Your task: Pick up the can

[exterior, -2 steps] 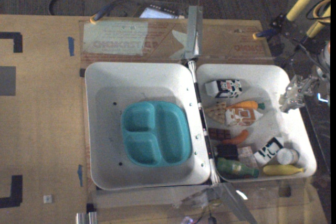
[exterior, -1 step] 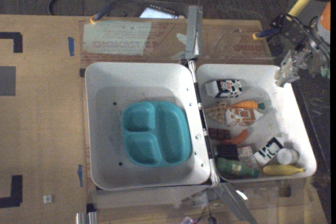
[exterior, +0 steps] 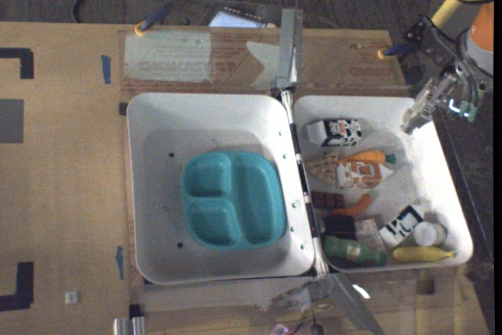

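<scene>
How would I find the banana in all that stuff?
Start at the right-hand shallow white bin, the one crowded with small items beside the bin holding the teal divided plastic tray. Go to its near right corner. The small yellow curved plastic banana lies there along the front wall, just below a black-and-white carton; nothing else in that bin is plain yellow.

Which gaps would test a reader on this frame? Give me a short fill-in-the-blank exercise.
1. The teal divided tray lies in the ____ bin.
2. The claw hangs over the right bin's ____ corner.
3. The banana lies along the right bin's ____ edge.
4. The tray has ____ compartments.

Missing words: left; far right; near; three
</scene>
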`<state>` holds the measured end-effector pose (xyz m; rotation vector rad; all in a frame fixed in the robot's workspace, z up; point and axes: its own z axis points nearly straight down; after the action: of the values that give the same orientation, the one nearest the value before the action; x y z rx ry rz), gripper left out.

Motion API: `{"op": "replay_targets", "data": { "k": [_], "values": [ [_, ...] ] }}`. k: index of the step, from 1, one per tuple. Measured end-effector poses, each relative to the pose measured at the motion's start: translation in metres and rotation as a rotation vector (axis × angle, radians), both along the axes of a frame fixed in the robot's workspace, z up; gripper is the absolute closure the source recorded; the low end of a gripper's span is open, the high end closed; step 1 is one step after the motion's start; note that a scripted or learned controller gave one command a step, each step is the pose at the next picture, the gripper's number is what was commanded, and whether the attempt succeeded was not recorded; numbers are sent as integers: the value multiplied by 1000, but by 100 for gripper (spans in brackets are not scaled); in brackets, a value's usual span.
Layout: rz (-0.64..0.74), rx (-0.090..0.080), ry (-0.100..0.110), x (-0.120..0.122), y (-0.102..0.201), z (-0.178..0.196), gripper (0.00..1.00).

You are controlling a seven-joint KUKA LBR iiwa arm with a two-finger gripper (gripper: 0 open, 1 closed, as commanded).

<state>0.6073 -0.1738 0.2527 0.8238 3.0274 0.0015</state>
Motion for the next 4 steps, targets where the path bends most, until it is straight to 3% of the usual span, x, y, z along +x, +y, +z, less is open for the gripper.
{"op": "replay_targets", "data": {
  "k": [1,2,3,4],
  "values": [
    [335,-4,-6,20,-34,46,100],
    [703,-7,-7,29,-49,100,100],
    [650,-2,-3,61,-44,-45,100],
    [869,-7,-7,62,-48,48,100]
  ]
}}
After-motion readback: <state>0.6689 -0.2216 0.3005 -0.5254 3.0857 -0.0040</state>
